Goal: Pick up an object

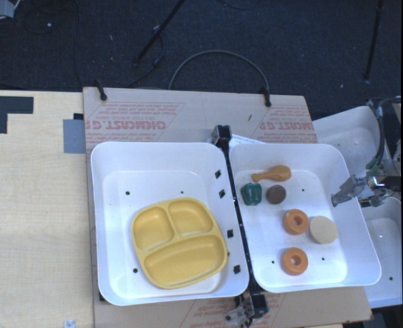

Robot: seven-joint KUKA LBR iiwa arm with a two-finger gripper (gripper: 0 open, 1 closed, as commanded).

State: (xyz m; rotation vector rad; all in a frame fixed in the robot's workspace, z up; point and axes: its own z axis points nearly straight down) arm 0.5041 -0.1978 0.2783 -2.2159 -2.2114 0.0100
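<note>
The right bin holds several small toy foods. A tan drumstick lies at the back, with a green pepper and a dark brown ball just in front of it. An orange donut sits mid-bin beside a cream round piece. A second donut lies nearer the front. My gripper shows as grey metal parts at the right rim of this bin, to the right of the foods and apart from them. Nothing is seen in it.
The left bin carries a yellow divided plate. A black divider runs between the two bins. Cardboard lies behind the bins, and white equipment stands at the far right.
</note>
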